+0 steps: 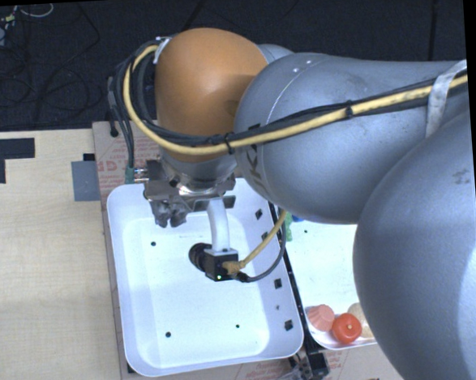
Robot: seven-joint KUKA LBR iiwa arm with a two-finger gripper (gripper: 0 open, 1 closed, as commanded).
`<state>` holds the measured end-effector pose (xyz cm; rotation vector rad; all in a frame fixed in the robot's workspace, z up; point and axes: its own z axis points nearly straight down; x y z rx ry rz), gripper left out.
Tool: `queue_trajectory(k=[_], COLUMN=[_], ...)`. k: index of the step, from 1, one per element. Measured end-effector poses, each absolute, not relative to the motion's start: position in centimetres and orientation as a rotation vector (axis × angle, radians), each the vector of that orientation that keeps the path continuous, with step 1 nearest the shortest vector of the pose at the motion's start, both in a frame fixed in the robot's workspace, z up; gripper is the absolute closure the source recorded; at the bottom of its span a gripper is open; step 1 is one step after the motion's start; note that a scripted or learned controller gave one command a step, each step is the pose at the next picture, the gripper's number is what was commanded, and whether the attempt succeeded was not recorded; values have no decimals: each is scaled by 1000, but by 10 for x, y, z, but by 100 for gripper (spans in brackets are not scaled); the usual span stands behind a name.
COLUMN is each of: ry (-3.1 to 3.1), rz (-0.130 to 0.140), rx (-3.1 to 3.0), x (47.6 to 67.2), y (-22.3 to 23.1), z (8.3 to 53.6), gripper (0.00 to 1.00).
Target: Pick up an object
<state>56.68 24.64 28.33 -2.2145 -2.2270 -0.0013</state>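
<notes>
Camera view is showing the two-finger gripper (169,217) hanging over the left shallow white plastic bin (191,330), toward the 12 o'clock side of that bin's floor. From this angle it is not showing whether the gripper is spread or closed, and nothing is showing up pinched in it. Whether its tips are touching the floor is also unclear.

Above the gripper, the orange domed band (205,74) is sitting at the wrist. The thick grey arm (341,153) is stretching away toward 3 o'clock and covering much of the right shallow white plastic bin (328,256).

The things for picking are lying in that right bin, well apart from the gripper, at about 4 o'clock from it. A small orange-red round object (346,329) is resting in the bin's 6 o'clock corner. A salmon-pink rounded piece (318,315) is lying just beside it at its 10 o'clock. Both are sitting close to the edge of the arm's grey bulk.

The pale wooden bench (41,280) is spreading out toward 9 o'clock of the left bin.
</notes>
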Motion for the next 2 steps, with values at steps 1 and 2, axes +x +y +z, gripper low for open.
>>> queue_trajectory(k=[1, 2], ry=[-2229, -2232], rz=[-12, -20], rx=[-2221, -2220], x=[647, 643], y=[244, 244], z=[376, 541], gripper=[100, 100])
